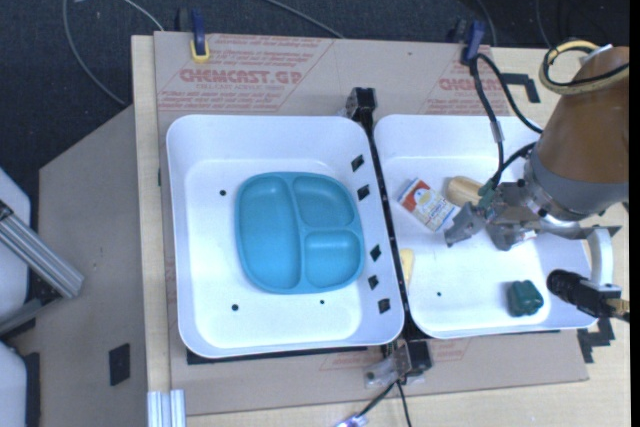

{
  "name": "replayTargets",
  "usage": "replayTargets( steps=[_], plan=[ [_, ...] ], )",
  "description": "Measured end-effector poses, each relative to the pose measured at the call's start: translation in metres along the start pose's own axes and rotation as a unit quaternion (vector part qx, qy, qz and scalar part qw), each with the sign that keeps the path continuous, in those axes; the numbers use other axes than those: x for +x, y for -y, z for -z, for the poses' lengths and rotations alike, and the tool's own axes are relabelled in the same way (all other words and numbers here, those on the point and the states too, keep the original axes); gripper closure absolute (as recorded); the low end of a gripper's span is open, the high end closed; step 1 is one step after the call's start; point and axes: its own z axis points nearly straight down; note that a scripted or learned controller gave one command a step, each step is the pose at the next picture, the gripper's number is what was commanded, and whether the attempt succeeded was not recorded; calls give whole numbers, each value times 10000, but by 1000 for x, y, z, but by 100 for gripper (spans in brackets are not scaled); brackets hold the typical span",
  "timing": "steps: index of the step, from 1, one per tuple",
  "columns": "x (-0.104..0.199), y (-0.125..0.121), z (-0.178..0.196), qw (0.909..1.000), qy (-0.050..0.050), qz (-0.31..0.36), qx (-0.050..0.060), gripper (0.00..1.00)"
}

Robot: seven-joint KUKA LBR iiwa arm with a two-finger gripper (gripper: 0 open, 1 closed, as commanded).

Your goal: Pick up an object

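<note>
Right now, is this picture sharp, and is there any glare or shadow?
Camera view: mostly sharp, with evenly lit white bins; the blue plate casts little shadow; the tool and arm look slightly soft; the red-and-white packet is too small to read.

Glossy white plastic bins (190,215), smooth blue plastic tray (299,231), cardboard base (250,70).

- Two shallow white bins side by side: left bin (190,215), right bin (450,310).
- Blue sectioned tray (298,231) lying flat in middle of left bin.
- Black divider strip (378,215) just right of left bin.
- Printed cardboard sheet (250,70) under and behind left bin.
- Blue clamp (198,33) beyond left bin's far corner.
</note>
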Motion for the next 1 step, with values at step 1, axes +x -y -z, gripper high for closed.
replayTargets(
  steps=[1],
  plan=[
    [0,-3,7,10000,10,17,-74,0]
  ],
)
